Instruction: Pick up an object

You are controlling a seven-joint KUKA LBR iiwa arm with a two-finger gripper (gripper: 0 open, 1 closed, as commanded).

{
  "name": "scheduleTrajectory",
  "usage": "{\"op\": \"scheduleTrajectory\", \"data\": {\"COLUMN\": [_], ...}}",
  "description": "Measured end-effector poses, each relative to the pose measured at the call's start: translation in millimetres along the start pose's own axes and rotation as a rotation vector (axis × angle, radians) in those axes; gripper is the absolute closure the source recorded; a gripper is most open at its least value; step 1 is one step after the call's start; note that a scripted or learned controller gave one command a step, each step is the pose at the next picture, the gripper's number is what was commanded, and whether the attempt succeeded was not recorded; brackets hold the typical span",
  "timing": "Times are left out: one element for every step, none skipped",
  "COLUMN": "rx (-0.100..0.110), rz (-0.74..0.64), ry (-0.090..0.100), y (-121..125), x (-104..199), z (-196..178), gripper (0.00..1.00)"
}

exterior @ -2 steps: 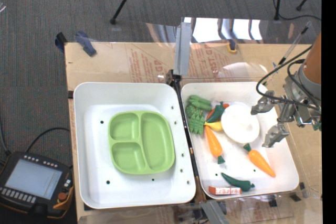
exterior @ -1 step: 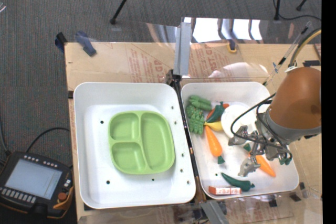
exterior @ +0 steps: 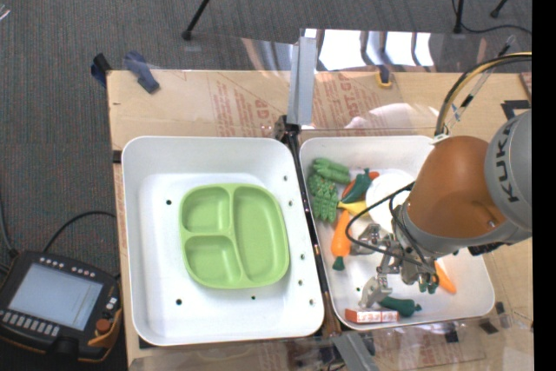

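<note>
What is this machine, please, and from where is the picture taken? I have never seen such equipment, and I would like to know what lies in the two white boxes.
The picture comes from one camera fixed above a bench, looking down at a slant. The grey and orange shape is a robot arm reaching in from the right. Its gripper, a two-finger hand, hangs over the right bin. I cannot tell whether it holds anything. That bin contains small toy foods: green pieces, an orange carrot-like piece, a dark green piece. The left bin holds a green divided plate. A handheld control screen lies at lower left.
</note>
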State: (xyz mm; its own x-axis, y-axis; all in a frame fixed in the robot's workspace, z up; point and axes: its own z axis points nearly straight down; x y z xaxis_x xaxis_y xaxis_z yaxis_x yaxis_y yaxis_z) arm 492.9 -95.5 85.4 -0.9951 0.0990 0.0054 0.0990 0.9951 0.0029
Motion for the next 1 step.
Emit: {"op": "scheduleTrajectory", "data": {"rx": [0.002], "rz": [0.284], "ry": [-0.005], "y": [14.1], "x": [-61.2], "z": [-2.2], "gripper": [0.0]}}
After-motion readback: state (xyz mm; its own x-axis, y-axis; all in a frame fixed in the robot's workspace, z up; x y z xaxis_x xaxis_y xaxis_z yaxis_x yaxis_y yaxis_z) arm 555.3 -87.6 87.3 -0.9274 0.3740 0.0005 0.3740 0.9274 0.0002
